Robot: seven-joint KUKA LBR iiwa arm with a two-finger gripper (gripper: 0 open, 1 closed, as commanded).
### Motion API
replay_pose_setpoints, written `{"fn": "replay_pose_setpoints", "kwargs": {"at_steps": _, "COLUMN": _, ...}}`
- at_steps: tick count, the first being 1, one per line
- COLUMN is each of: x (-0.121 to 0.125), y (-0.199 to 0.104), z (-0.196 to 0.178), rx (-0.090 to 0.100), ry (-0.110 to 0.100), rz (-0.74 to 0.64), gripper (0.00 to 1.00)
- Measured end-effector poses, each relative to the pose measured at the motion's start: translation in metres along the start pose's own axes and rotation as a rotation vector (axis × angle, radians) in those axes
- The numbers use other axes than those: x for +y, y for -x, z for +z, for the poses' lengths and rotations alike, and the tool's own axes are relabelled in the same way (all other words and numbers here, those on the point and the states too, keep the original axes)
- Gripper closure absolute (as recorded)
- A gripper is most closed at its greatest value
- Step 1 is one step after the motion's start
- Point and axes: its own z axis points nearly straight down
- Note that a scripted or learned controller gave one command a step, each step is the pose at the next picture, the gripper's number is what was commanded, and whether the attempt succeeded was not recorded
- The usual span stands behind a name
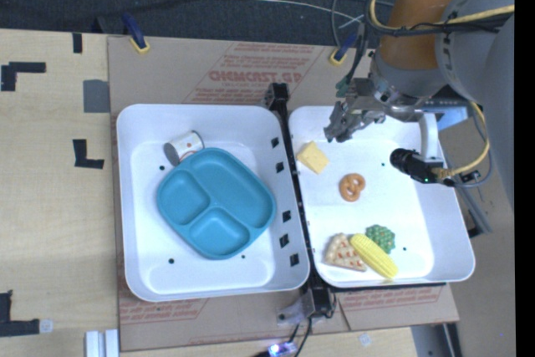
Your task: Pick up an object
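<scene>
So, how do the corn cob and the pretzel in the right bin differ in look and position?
The corn cob is yellow and long, lying at a slant; the pretzel is orange-brown, small and rounded with holes. The corn cob touches other toy foods near the bin's front edge; the pretzel lies alone near the middle. The pretzel is closer to the gripper than the corn cob. Both lie in the right bin.

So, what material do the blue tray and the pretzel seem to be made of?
The blue tray looks like moulded plastic: one even colour, smooth rounded compartments, a soft sheen. The pretzel is probably a plastic or rubber toy, uniformly orange-brown; it is too small to be sure.
</scene>
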Motion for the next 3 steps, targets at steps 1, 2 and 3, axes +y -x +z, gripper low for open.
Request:
{"fn": "replay_pose_setpoints", "kwargs": {"at_steps": 1, "x": 0.008, "y": -0.048, "z": 0.012, "rx": -0.001, "ry": -0.002, "rz": 0.001, "gripper": 1.0}}
{"fn": "replay_pose_setpoints", "kwargs": {"at_steps": 2, "x": 0.019, "y": -0.108, "z": 0.017, "rx": -0.001, "ry": -0.001, "rz": 0.0, "gripper": 1.0}}
{"fn": "replay_pose_setpoints", "kwargs": {"at_steps": 3, "x": 0.04, "y": -0.152, "z": 0.005, "rx": 0.0, "ry": 0.001, "rz": 0.001, "gripper": 1.0}}
